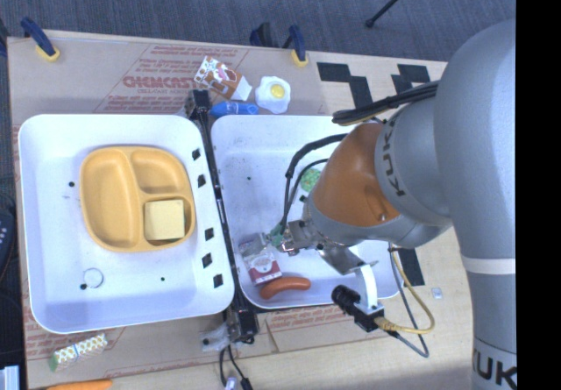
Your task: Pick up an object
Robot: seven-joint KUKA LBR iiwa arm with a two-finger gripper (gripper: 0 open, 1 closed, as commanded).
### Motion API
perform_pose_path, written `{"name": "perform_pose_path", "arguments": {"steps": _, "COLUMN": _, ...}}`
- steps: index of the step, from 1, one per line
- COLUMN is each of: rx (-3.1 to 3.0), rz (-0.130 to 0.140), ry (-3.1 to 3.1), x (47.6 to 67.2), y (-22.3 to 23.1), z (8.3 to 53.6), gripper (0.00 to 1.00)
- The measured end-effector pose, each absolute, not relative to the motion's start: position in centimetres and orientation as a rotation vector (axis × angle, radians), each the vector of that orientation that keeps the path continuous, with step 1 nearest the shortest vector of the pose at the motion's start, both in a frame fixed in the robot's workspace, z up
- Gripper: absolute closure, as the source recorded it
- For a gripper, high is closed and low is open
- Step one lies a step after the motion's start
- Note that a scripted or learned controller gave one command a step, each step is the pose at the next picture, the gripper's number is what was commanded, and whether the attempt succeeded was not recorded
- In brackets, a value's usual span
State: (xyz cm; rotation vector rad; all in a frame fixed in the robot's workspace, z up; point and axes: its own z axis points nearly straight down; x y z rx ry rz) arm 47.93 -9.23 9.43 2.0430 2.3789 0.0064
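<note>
Your gripper (pixel 273 244) sits low in the right bin (pixel 254 152), just above the red packet (pixel 264 271) and sausage (pixel 285 286). Honestly can't tell its state from here.

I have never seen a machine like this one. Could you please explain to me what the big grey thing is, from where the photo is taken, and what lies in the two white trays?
The big grey thing is a robot arm with an orange band near its wrist. It reaches in from the right side of the picture. The photo comes from one fixed camera above the bench, looking down at a slant.

On the bench sit two shallow white bins. The left bin holds a yellow divided plate with a pale yellow block in one of its compartments. In the right bin, near its front edge, lie a toy sausage and a small red packet.

The gripper, the arm's two-finger hand, hangs over the right bin just above those items. I cannot tell if it holds anything, because the arm covers it.
</note>
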Motion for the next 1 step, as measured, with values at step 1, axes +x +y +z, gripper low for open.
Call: {"name": "perform_pose_path", "arguments": {"steps": 1, "rx": 2.043, "rz": 0.006, "ry": 2.379, "x": 47.93, "y": -9.22, "z": 9.43, "gripper": 0.0}}
